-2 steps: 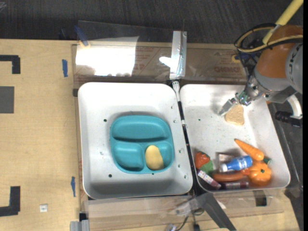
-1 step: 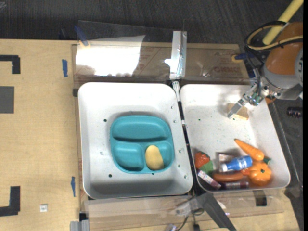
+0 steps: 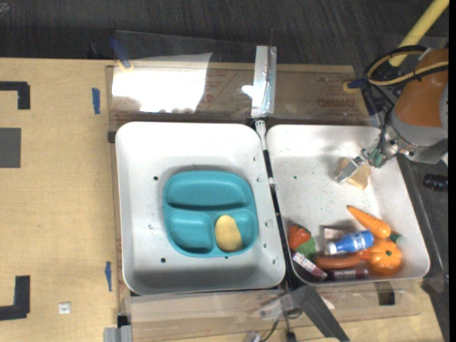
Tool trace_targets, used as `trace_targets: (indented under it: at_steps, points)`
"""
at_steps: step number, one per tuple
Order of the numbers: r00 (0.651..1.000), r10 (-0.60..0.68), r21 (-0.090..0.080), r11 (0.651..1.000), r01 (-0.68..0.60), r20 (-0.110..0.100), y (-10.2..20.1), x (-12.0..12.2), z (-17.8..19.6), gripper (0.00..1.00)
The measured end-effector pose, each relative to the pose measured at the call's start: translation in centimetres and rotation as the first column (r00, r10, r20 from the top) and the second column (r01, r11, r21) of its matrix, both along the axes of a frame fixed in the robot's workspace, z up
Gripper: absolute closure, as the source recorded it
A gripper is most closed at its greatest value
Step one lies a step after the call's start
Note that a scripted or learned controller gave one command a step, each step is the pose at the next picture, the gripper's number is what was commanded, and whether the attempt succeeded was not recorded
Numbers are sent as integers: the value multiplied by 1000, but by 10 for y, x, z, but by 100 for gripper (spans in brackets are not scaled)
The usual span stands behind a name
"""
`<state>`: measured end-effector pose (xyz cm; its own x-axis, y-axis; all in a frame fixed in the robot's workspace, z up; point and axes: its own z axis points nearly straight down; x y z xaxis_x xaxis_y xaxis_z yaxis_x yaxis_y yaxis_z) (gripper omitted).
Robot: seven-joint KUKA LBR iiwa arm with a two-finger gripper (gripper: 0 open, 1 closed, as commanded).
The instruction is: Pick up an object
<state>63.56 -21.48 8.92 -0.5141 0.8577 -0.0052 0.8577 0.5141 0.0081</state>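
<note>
End effector (image 3: 372, 157) hovers at right bin (image 3: 313, 144) far edge; finger state cannot be told. Recommend descending squarely over the tan block (image 3: 354, 172) before closing.

Arm (image 3: 427, 98) cut off at rt edge.

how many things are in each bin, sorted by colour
Left bin:
teal divided tray: 1
yellow potato-like piece: 1

Right bin:
orange items (carrot, rounded piece): 2
red and green piece: 1
blue and white bottle: 1
tan block: 1
dark red-brown long piece: 1

Total: 8. The pile overlaps, so more may be hidden.
</note>
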Motion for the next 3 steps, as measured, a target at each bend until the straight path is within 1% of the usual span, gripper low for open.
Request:
trace_targets:
  at_steps: [1, 2, 3]
  points:
    - [992, -124, 0, 992, 124, 0, 9, -27, 0, 0]
    - [983, -184, 7, 983, 184, -2, 5, -36, 0, 0]
    - [995, 96, -3, 995, -96, -1, 28, 10, 32, 0]
